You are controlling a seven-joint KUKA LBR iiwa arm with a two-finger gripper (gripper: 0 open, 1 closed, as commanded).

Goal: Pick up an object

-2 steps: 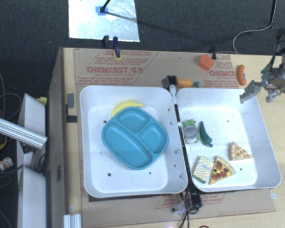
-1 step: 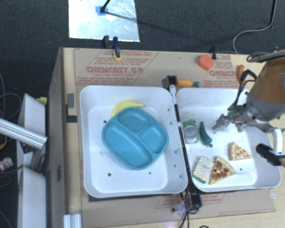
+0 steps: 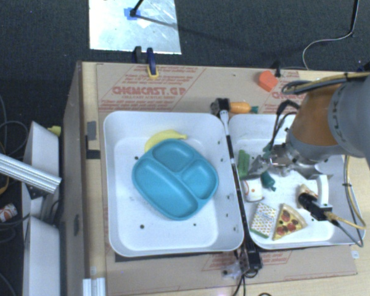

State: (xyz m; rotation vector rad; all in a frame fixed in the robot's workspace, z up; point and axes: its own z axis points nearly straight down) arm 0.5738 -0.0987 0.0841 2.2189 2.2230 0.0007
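Dark carpet surrounds the surface (image 3: 172,85), whose brown sheet carries red lettering that seems to read "CHEMCAST GP"; the smaller print is illegible. Two white bins sit side by side. The left bin (image 3: 123,165) holds a blue divided plate (image 3: 174,179) that hides most of a yellow object (image 3: 163,138) at its far edge. In the right bin (image 3: 296,242), the grey arm (image 3: 333,122) covers the far right corner, and the jaws (image 3: 268,165) are low near the bin's left wall; whether they are spread or pinching anything cannot be told. Just beside them lie a green piece (image 3: 243,162), long axis along that wall, and a small white cup (image 3: 253,190). A pizza slice toy (image 3: 288,221) near the front edge points toward the front left.
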